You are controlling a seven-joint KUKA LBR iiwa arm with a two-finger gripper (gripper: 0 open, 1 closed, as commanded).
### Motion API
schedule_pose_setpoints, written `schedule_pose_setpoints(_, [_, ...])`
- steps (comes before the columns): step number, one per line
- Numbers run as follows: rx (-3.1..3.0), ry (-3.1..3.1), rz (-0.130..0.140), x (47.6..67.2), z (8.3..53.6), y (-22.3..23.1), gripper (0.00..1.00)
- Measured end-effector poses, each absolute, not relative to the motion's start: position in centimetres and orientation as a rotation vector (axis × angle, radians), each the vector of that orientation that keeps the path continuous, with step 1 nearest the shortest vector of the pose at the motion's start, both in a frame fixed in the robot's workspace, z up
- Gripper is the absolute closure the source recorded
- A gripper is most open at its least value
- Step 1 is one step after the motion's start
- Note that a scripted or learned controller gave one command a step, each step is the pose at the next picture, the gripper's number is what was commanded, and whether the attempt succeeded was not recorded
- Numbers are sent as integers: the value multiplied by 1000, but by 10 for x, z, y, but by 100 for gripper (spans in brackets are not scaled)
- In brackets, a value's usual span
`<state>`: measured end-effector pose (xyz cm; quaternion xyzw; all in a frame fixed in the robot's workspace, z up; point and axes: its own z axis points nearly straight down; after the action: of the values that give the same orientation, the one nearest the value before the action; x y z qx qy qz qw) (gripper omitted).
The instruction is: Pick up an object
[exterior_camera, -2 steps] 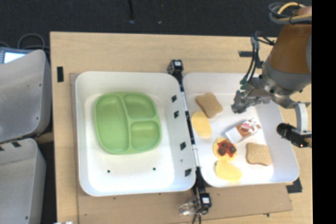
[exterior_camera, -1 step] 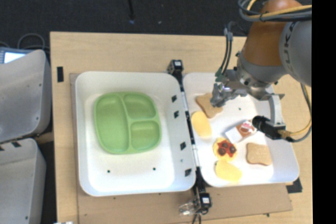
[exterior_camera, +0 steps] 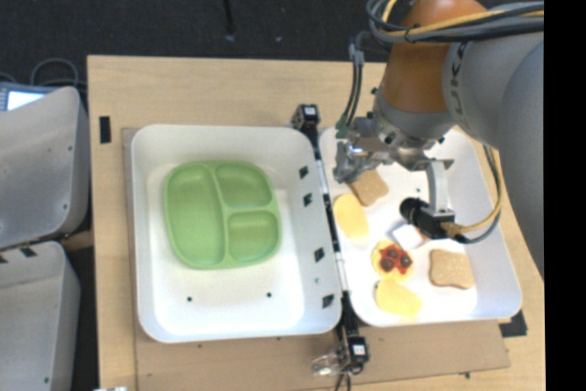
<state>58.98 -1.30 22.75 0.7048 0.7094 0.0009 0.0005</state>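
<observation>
Gripper (exterior_camera: 352, 162) sits low at right bin's (exterior_camera: 490, 293) upper-left corner; can't tell if clenched or released, view too cluttered. Looks like approach/descent step, nothing visibly held. Brown bread slice (exterior_camera: 370, 188) lies just below-right of it, prob. touching. Next: centre over slice, close, lift straight. Green tray (exterior_camera: 222, 213) in left bin (exterior_camera: 146, 288), well apart.

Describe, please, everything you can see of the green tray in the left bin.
The green tray is a pale green, plastic-looking plate with rounded corners and three compartments: one long section on its left side and two smaller ones on its right. It lies flat and upright on the floor of the left bin, slightly rotated, nearer the bin's left wall. Its compartments hold nothing, and nothing else touches it.
</observation>
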Motion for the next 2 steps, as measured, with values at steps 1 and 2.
schedule_pose_setpoints(1, [2213, 2227, 4, 607, 240, 31, 100])
schedule_pose_setpoints(2, [2214, 2227, 5, 627, 249, 79, 100])
